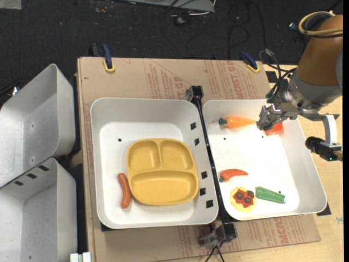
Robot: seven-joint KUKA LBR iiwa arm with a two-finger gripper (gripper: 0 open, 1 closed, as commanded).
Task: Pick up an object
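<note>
My gripper (266, 119) hangs low over the far part of the right bin (305, 152). It sits between an orange carrot with a green top (239, 122) on its left and a small red object (276, 128) just to its right, which it partly covers. Whether it touches either one cannot be made out. A red chili pepper (233, 174) lies nearer the middle of this bin. By the near edge lie a small round pizza (243, 198) and a green vegetable (270, 195).
The left bin (103, 146) holds a yellow divided plate (162, 171) and an orange-brown sausage (125, 190) beside it. A black divider (203, 141) runs between the two bins. Two more white bins (32, 146) stand off the bench to the left.
</note>
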